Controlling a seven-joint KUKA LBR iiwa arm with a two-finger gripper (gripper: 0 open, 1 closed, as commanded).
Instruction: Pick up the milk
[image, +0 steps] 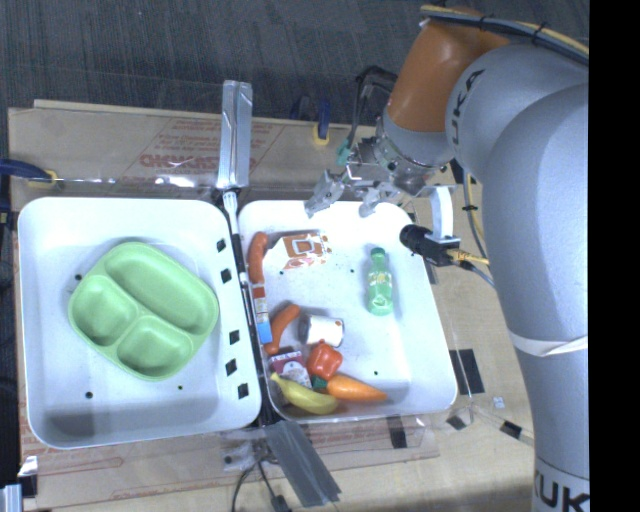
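Lying under both bins, the bench (150, 135) showed brown cardboard with faded red print along its far edge, and dark ribbed flooring ran beyond it. The left bin (40, 300) held a green three-part plate (143, 308), tilted across its middle. In the right bin (425, 340), nearest the front wall, a banana (305, 398) lay touching a carrot (353, 388), with a red pepper (322, 359) just behind them. A small white milk carton (322, 329) lay on its side beside an orange sausage (284, 320), near the bin's left wall. A green bottle (379, 282) lay apart toward the right. Farther back sat a white-and-orange packet (303, 248) next to a red sausage (258, 255). The gripper (345, 192) hung over the bin's far rim, fingers spread apart and holding nothing, well clear of the milk.
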